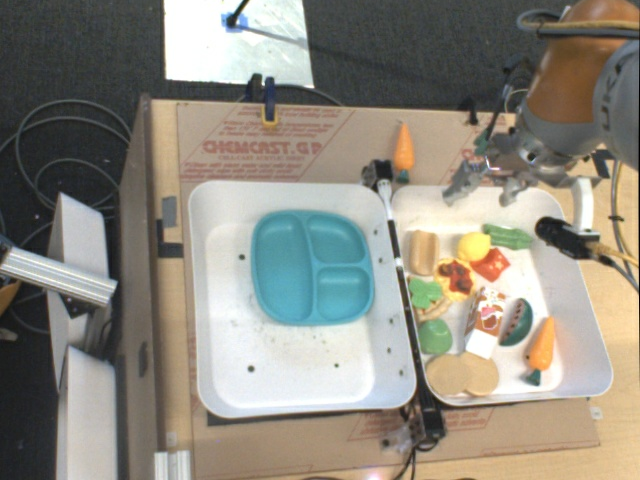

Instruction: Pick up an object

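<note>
The things you can pick lie all in the right bin [585,313], packed close in one heap near the divider between the bins. At the top of the heap you see a tan bread piece [424,251], a yellow lemon [473,245], a green pod [508,236] and a red block [491,265]. Lower are a green leaf [426,293], a card pack [487,317], a melon slice [516,324], a carrot [541,345] and two flat tan discs [463,375].

The gripper [487,183] hangs over the far rim of this bin, above the heap and apart from it. Its two fingers look spread, with nothing between them.

The danger, I judge, is the crowding. Many pieces touch or overlap, so a finger coming down may land on a neighbour, push the heap aside, or catch two pieces together. The toys look like smooth, hard plastic with round shapes; the lemon and the carrot may slip out when squeezed. The discs lie flat and low, so the fingers may find no edge. The bin's wall is shallow and white, and a piece pushed outward could ride up on it.

The left bin [225,363] holds a teal tray [310,268] with three compartments. Another carrot [403,151] lies outside, behind the bins.
</note>
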